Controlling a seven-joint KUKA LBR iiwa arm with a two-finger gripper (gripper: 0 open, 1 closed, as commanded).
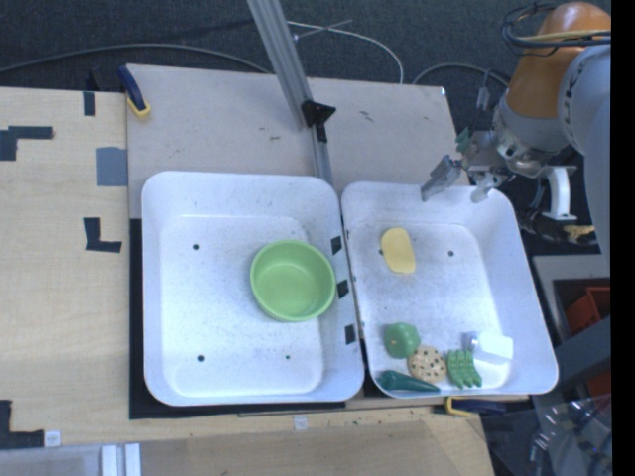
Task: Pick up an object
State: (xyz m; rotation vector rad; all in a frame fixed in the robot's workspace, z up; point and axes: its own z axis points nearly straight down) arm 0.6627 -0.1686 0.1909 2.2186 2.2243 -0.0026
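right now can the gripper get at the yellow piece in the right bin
Probably yes. The gripper hangs over the far rim of the right bin, and the yellow piece lies alone on bare bin floor, apart from the cluster of small things at the near edge. Nothing stands between them.

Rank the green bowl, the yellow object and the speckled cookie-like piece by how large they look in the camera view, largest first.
1. Green bowl, in the left bin, clearly the largest.
2. Yellow object, in the right bin.
3. Speckled cookie-like piece, near the right bin's front edge, a little smaller than the yellow object; the gap is modest.
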